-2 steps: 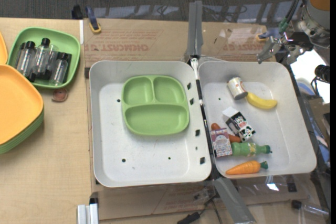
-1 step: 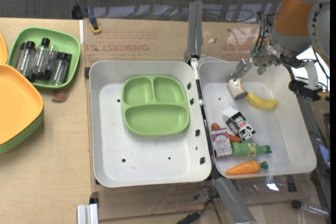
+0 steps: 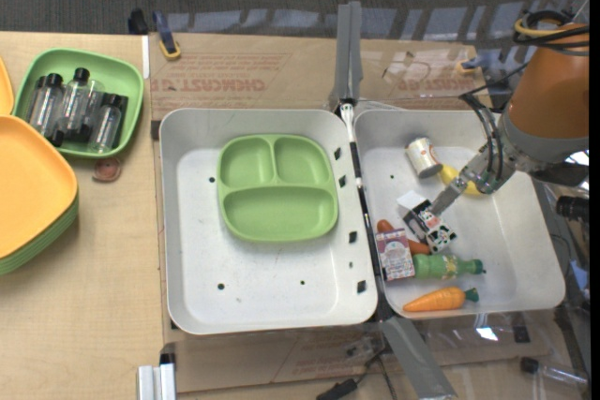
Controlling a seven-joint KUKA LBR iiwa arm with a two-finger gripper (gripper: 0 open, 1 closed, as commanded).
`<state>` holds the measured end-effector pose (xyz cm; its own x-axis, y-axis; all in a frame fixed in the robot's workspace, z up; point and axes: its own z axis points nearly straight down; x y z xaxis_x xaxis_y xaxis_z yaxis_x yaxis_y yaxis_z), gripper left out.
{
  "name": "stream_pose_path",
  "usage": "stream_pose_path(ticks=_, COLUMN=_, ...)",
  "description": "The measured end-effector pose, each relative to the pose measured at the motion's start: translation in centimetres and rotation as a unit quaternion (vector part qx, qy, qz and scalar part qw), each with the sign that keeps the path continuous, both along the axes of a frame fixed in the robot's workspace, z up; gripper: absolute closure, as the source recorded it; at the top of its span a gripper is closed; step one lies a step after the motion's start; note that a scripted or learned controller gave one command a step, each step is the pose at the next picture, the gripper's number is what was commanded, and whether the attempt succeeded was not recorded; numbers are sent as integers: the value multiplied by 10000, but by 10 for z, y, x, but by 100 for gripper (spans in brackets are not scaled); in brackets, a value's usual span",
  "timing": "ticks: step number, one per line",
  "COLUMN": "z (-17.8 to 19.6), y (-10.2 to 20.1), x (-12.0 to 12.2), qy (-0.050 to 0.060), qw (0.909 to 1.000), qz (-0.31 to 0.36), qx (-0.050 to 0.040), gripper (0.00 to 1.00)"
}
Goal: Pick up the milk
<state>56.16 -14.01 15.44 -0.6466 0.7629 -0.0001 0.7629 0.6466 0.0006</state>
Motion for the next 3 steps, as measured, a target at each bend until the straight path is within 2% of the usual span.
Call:
stream_pose_path(ticks=1, z=-63, y=42, x=26, qy=-2, qw=9865, qz=1640, qx=2, gripper=0)
stream_pose_path(ticks=2, z=-53, y=40, x=27, qy=-19, qw=9870, qz=1609, qx=1, gripper=100)
stream_pose_path(ticks=3, z=26, y=41, x=38, qy=-12, qw=9793, qz=2022, qx=-5, gripper=100)
